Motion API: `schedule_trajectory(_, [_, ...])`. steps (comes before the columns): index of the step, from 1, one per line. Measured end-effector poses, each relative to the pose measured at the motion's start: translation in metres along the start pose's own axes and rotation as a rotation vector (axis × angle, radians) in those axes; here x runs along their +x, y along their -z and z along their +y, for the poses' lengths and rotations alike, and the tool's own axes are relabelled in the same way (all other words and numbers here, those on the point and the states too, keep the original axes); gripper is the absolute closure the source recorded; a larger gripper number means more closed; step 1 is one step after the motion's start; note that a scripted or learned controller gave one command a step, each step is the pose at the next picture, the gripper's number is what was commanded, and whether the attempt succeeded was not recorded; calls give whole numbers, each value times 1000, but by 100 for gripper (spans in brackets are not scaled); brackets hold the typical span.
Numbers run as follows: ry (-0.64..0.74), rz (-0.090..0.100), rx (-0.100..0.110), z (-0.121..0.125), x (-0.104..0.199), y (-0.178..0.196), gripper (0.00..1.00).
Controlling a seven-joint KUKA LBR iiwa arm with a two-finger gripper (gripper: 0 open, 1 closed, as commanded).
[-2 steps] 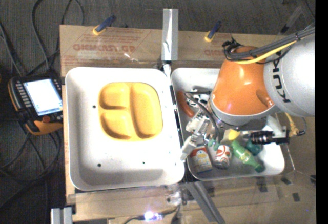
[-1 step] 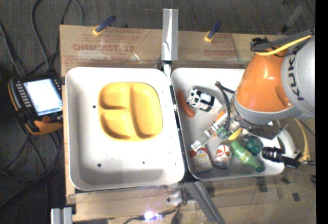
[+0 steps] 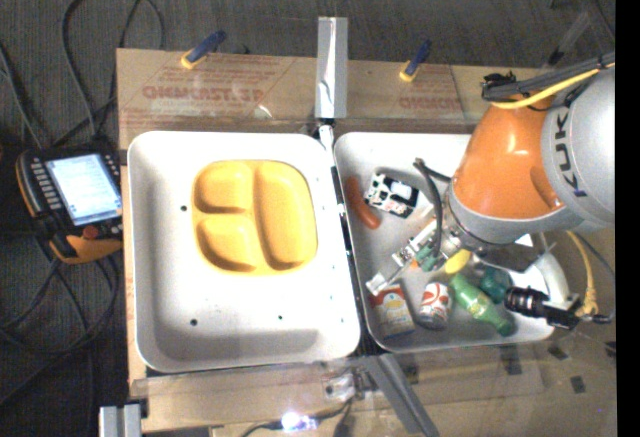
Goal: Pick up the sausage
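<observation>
The sausage [image 3: 360,203] is a short reddish-orange link lying against the left wall of the right bin [image 3: 352,255], pointing up and down the view. My gripper [image 3: 405,263] hangs over the middle of that bin, below and to the right of the sausage and apart from it. The orange band and grey wrist hide the bin's right part. Nothing shows between the gripper and the sausage except bare bin floor.
In the right bin lie a black-and-white box [image 3: 390,193], a small red-labelled bottle [image 3: 393,307], a red-and-white can [image 3: 433,300], a green bottle [image 3: 482,301] and a yellow item [image 3: 456,261]. The left bin [image 3: 160,305] holds a yellow divided plate [image 3: 255,215].
</observation>
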State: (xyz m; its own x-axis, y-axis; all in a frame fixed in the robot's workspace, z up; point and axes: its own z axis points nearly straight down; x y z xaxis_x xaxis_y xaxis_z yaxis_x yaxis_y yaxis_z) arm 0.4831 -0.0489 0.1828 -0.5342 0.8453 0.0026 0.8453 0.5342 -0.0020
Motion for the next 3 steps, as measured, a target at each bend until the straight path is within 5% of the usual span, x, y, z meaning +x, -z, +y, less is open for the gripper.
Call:
schedule_trajectory(1, [66, -2, 2, 4, 6, 0, 0])
schedule_trajectory(2, [-168, -6, -11, 13, -74, -93, 0])
schedule_trajectory(3, [-168, -11, -18, 15, -74, -81, 100])
